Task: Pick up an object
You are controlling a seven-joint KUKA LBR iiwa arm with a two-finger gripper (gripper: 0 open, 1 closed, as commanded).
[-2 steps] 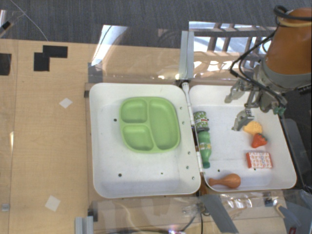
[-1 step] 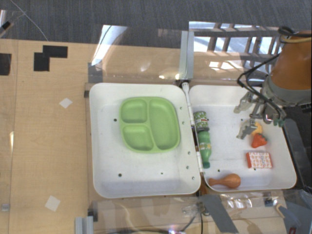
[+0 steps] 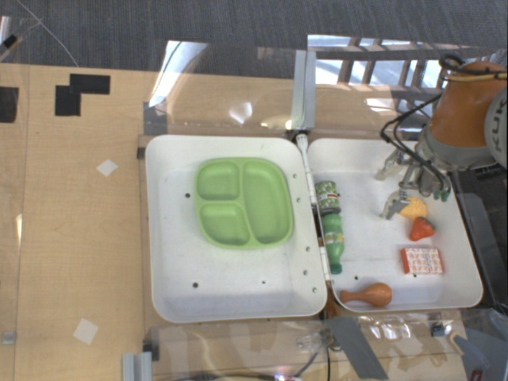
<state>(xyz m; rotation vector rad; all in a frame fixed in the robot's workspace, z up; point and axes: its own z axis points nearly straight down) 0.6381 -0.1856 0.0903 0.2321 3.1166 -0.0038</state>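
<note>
So the pick is not yet made: the gripper (image 3: pixel 403 190) hangs low in the right bin (image 3: pixel 361 161), fingers spread, with nothing between them.

Its fingertips sit just above and beside a small yellow piece (image 3: pixel 413 208) toward the bin's right edge, the likeliest thing to be taken; closing on it and lifting are, by my reckoning, all that is left. Just below the yellow piece lies a red-orange toy (image 3: pixel 421 228), and below that a small patterned box (image 3: pixel 421 260) near the lower right corner. A green bottle (image 3: pixel 329 227) lies along the bin's left edge, and a brown pear-shaped thing (image 3: pixel 367 294) rests at the bottom edge. The left bin (image 3: pixel 171 236) carries a green divided plate (image 3: pixel 242 202) near its middle, nothing lying in its three compartments.
</note>
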